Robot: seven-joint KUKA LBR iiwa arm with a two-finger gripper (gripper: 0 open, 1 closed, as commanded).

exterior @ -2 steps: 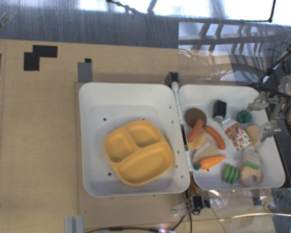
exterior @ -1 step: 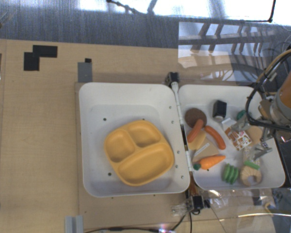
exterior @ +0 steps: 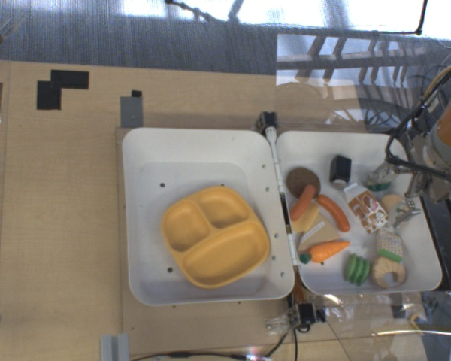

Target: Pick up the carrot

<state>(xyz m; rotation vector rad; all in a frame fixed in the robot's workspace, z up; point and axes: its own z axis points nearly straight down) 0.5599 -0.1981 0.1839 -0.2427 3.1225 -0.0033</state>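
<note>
Jaws at the right edge of the right bin (exterior: 434,273) are too small and cluttered to read, so their state cannot be told; the gripper (exterior: 407,201) hangs above the bin's right side, below the grey arm (exterior: 445,145) that enters from the right. Directly beside the gripper lie a red-and-white carton (exterior: 367,209) and a small black block (exterior: 340,169). Further left in the same bin, two orange-red sausages (exterior: 333,212) lie near a brown round item (exterior: 304,179). The carrot (exterior: 325,251) lies on the bin floor in the lower left part of the right bin, orange body pointing right, green tip at its left end, well apart from the gripper. A green item (exterior: 355,268) sits just right of it. The left bin (exterior: 135,224) holds a yellow divided plate (exterior: 215,235). Both bins rest on the wooden bench (exterior: 52,224).
</note>
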